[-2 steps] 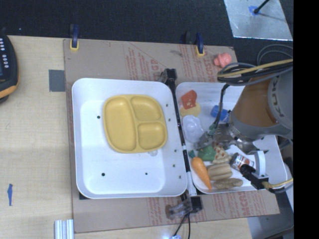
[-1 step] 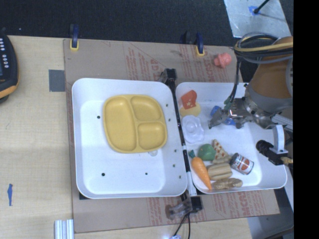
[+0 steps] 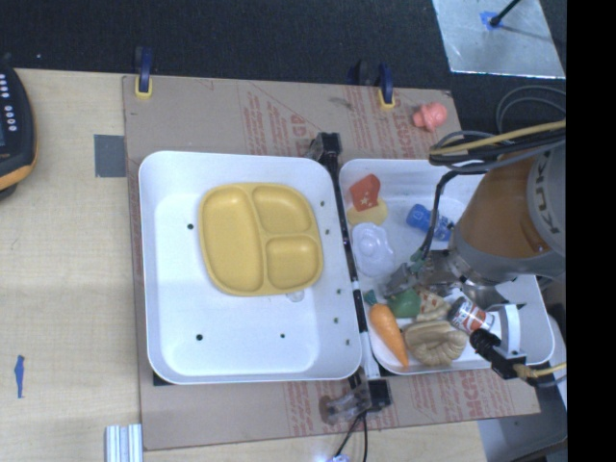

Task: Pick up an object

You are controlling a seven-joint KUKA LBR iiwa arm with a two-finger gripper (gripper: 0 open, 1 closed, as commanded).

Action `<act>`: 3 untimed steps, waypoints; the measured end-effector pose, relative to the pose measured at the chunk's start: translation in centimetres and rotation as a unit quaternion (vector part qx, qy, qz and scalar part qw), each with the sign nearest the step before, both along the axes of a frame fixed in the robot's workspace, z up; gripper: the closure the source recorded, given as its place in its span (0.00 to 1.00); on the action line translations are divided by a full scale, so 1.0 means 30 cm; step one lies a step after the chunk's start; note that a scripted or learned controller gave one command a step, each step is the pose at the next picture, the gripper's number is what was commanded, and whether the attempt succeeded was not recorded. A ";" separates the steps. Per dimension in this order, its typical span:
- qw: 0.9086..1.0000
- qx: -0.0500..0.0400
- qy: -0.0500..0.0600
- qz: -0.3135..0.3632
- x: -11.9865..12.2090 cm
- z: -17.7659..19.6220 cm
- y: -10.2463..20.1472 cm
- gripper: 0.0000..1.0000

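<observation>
Bench has two white bins, gripper [image 3: 430, 287] down in the right bin [image 3: 539, 340] by the carrot [image 3: 388, 332], can't tell its state.

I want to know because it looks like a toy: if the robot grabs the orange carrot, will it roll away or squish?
The carrot is tapered and rounded, so a push would probably roll it in a curve. Its smooth, shiny skin suggests hard plastic, likely stiff and a bit slippery. It lies against the right bin's wall, beside the tan bread-like toy, which may stop it.
</observation>
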State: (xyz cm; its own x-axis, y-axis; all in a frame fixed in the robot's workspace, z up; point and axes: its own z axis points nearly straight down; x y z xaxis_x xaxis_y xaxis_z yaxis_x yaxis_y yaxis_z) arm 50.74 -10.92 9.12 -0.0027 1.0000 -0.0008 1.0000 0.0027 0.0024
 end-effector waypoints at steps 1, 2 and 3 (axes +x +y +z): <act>1.000 -0.001 0.001 0.001 0.003 0.041 -0.006 1.00; 1.000 -0.001 -0.001 -0.002 -0.059 0.314 -0.132 1.00; 1.000 0.001 0.001 0.002 -0.016 0.391 -0.001 1.00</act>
